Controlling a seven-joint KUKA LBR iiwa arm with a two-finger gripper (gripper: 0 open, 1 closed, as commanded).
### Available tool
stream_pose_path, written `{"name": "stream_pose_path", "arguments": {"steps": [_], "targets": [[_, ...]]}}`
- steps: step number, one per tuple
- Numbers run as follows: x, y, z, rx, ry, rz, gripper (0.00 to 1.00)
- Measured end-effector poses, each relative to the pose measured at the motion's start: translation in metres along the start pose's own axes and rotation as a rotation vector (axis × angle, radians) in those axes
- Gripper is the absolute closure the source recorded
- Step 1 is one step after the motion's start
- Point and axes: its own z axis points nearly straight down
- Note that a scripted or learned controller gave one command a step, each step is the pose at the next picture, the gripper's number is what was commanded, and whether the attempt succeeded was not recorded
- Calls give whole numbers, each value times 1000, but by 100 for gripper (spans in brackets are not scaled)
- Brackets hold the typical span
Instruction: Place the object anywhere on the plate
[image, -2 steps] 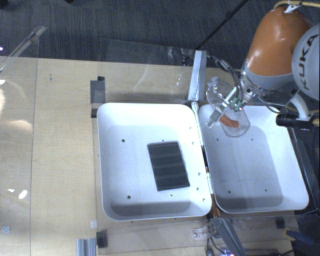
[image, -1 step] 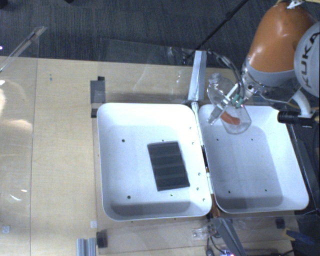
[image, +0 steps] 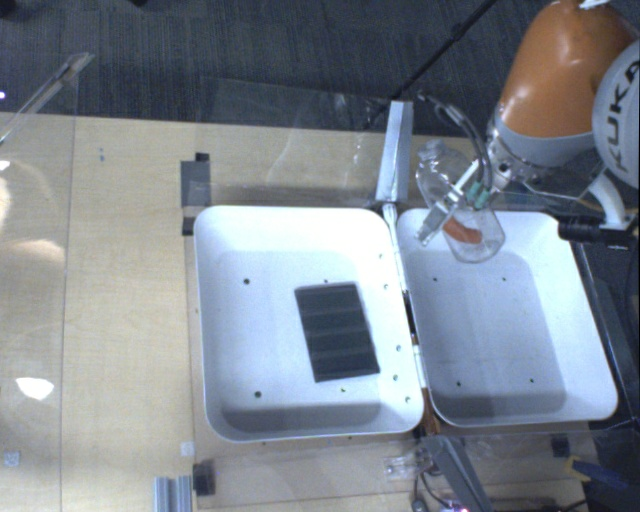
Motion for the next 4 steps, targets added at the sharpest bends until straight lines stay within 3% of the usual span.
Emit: {"name": "stream_pose_path", "arguments": {"steps": [2, 3, 4], "targets": [[-2, 3, -22, -10, -8, -1, 100], [36, -49, -12, 14, 13, -162, 100], [99, -3, -61, 7, 11, -533, 100]]}}
